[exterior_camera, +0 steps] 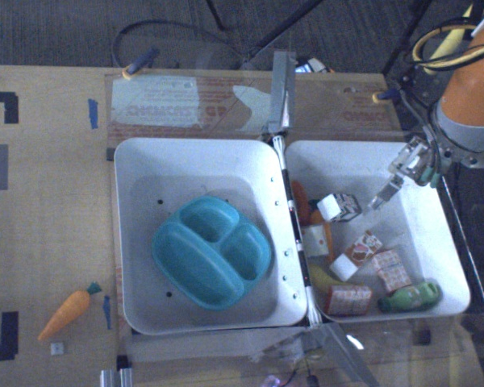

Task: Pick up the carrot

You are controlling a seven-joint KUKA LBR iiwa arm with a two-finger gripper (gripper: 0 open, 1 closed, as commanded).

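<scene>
An orange carrot (64,314) with a green top lies on the wooden bench at the lower left, outside both bins. My gripper (381,197) hangs over the upper middle of the right bin (450,240), far to the right of the carrot. It points down and to the left, toward a white block (329,206) and a dark-and-white item (348,207). Nothing shows in its grasp.
The left bin (137,176) holds a teal divided plate (212,251). In the right bin lie an orange piece (300,202) by the left wall, small cartons (391,269), a green bottle (410,297), a red-and-white box (348,300) and a yellow item (319,277). Blue tape (106,311) sits beside the carrot.
</scene>
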